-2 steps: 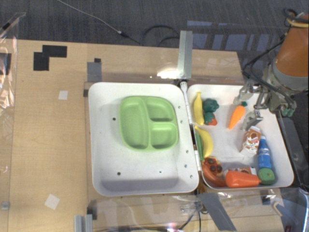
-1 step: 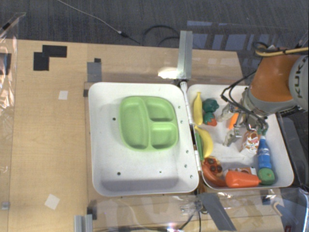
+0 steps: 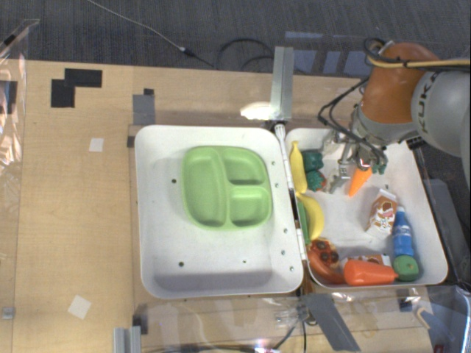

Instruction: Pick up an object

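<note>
Pincer (image 3: 352,169) above cluttered right bin (image 3: 430,219)

One fixed camera looks down at a slant on both white bins (image 3: 213,285), the arm (image 3: 412,98) entering from the right.

**Grey Arm, Orange Band, Metal Gripper**

We see a KUKA arm (image 3: 441,109) with a smooth, rounded grey shell that has a soft sheen. On that shell, near the orange section, we can read part of dark lettering, cut off by the curve. Above the wrist sits a glossy orange band (image 3: 388,87), bulbous and dome-like, catching a pale highlight on top. We count several thin black cables (image 3: 340,103) looping loosely out from beneath the orange band, and a light-coloured line crossing its top. Below, the gripper (image 3: 352,169) is a compact cluster of silvery metal parts with dark fittings; finer details such as screws are too small for us to make out.
</note>
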You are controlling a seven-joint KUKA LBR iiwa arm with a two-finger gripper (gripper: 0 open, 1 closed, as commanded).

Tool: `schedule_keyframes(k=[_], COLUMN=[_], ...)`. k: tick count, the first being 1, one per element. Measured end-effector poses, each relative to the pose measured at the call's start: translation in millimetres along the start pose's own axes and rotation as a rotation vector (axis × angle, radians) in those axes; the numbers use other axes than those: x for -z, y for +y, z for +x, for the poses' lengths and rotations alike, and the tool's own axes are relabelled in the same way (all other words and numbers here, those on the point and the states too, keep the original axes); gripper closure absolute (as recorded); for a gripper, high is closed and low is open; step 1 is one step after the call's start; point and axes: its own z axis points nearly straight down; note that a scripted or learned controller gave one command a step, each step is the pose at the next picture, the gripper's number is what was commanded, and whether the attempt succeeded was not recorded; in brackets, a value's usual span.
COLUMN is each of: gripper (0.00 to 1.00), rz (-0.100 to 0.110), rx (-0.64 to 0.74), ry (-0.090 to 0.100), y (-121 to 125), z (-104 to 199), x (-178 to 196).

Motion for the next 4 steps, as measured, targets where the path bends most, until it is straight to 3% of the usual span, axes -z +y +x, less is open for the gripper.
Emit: schedule_keyframes(k=[1, 2, 3, 4], gripper=[0.00, 1.00, 1.00, 1.00], rz=[0.004, 0.004, 0.003, 0.006], rx=[0.063, 0.072, 0.504, 0.553], ry=[-0.004, -0.019, -0.007, -0.014], y=[-53, -48, -58, -32], z=[40, 35, 42, -4], x=[1, 17, 2, 121])
